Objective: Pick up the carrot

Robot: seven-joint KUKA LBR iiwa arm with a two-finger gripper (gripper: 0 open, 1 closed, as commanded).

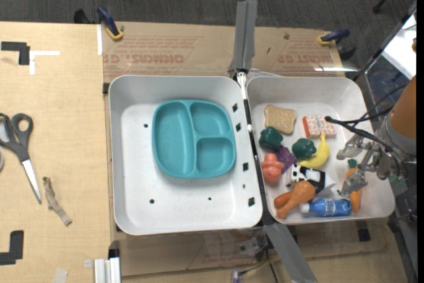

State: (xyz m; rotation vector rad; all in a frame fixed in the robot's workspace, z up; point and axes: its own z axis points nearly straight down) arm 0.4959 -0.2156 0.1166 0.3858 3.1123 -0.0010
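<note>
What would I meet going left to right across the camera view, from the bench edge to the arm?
scissors → teal divided plate in the left bin → toast slice in the right bin → banana → carrot → gripper

You have a light wooden bench (53, 162) carrying two white bins (126, 162) side by side at frame centre and right on brown cardboard (172, 53), with scissors (20, 149) at far left and black tape marks (16, 51) toward upper left.
</note>
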